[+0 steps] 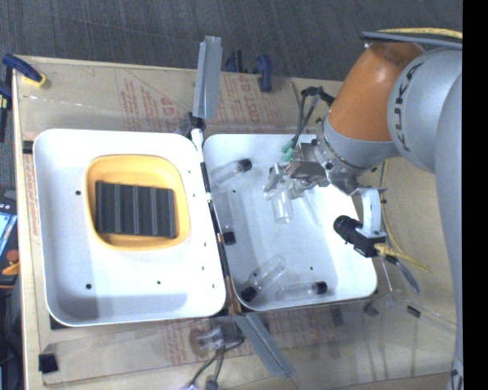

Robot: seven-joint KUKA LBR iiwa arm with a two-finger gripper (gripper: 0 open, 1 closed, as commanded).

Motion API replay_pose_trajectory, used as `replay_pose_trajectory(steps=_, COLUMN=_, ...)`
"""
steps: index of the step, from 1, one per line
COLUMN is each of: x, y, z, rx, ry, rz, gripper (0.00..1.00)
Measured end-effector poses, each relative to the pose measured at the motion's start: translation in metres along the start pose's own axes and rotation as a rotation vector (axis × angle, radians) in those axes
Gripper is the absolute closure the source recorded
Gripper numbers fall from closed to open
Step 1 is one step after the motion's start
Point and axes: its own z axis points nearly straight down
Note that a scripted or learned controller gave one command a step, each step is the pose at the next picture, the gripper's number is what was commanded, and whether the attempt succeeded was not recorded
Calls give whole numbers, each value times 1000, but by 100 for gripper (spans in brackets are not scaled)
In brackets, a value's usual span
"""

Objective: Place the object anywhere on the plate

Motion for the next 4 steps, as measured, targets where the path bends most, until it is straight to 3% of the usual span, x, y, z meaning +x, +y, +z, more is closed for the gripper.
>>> replay_pose_trajectory(steps=1, x=78, y=6, z=37, rx=5, ry=1, rz=-240, gripper=100)
replay_pose_trajectory(steps=2, x=103, y=50, z=51, rx=0, ry=0, rz=-480, gripper=100)
replay_pose_trajectory(steps=3, x=125, y=68, z=50, rx=-1, ry=-1, rz=-710, gripper=100)
replay_pose_trajectory(steps=4, x=125, y=68, z=50, rx=-2, ry=-1, rz=-709, gripper=0)
